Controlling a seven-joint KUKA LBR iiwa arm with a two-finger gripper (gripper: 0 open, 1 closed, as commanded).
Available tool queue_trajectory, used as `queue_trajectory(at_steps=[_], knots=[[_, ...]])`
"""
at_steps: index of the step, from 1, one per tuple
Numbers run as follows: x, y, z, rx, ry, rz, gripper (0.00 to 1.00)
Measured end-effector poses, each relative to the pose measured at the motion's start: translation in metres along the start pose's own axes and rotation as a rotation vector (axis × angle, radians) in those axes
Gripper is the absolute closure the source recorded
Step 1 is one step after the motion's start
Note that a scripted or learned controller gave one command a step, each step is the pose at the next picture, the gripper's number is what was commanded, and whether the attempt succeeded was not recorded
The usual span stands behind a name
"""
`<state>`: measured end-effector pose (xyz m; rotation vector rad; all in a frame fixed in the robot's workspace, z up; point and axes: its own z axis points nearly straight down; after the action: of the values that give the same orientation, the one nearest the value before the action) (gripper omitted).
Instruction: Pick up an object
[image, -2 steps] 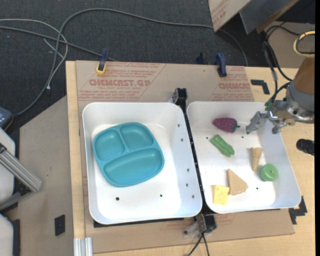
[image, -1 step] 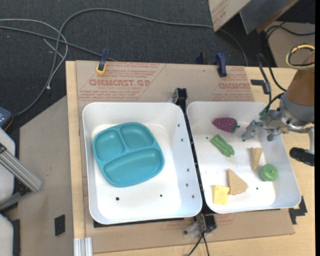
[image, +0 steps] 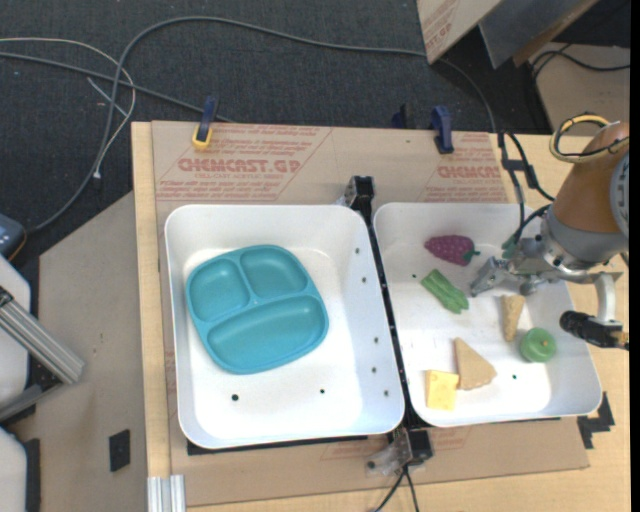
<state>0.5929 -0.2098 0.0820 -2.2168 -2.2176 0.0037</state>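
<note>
one fixed camera above the bench (image: 300, 150), slanted downward, both white bins (image: 200, 400) in frame

A blue plate (image: 258, 307) is seen in the left bin (image: 200, 400). In the right bin (image: 570, 395), purple grapes (image: 449, 248), a green bean (image: 443, 291), a green apple (image: 538, 345), cheese (image: 440, 389) and bread (image: 473, 364) are laid. The end effector (image: 510, 280) is held low over the right bin.

I can't make out my gripper (image: 497, 278) fingers, and the arm (image: 592, 210) runs off frame right.
</note>
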Motion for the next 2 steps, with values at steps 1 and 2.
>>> queue_trajectory(at_steps=[1,2], knots=[[-0.001,0.002,-0.015,-0.007,-0.002,0.000,1.00],[0.006,0.006,-0.078,-0.014,-0.005,-0.001,1.00]])
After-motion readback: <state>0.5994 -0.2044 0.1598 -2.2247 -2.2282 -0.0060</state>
